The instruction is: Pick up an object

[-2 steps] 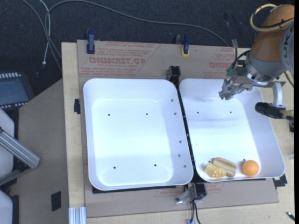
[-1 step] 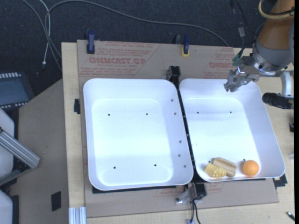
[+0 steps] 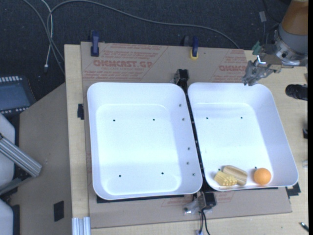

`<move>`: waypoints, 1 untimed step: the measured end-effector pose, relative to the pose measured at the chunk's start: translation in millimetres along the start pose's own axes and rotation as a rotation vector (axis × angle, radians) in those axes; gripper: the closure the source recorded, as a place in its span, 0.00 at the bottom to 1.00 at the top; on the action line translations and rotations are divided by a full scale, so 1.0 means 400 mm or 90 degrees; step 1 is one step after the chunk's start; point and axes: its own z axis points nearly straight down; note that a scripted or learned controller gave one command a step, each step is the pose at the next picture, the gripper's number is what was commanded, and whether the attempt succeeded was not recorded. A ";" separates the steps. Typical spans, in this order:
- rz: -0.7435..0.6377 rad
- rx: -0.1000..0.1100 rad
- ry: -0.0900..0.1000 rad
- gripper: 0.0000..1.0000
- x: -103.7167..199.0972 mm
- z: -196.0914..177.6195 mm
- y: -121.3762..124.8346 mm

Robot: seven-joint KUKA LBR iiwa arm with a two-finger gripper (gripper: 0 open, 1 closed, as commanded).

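Hovering claw (image 3: 251, 78) above bin rim (image 3: 230, 85), orange ball (image 3: 262, 176) far

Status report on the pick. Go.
End effector over the far right corner of the right bin, nothing seen in it. Orange ball, corn cob and tan roll lie at the bin's near edge, untouched. Nothing between.

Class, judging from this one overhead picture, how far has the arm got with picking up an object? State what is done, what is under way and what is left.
Done: nothing lifted. The orange ball, corn cob and tan roll all lie in the right bin near its front edge.
Under way: the gripper hangs above that bin's far right corner, away from them.
Left: travel to an object, descend, grasp, lift.
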 end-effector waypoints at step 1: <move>-0.001 0.004 0.001 1.00 0.120 -0.008 -0.006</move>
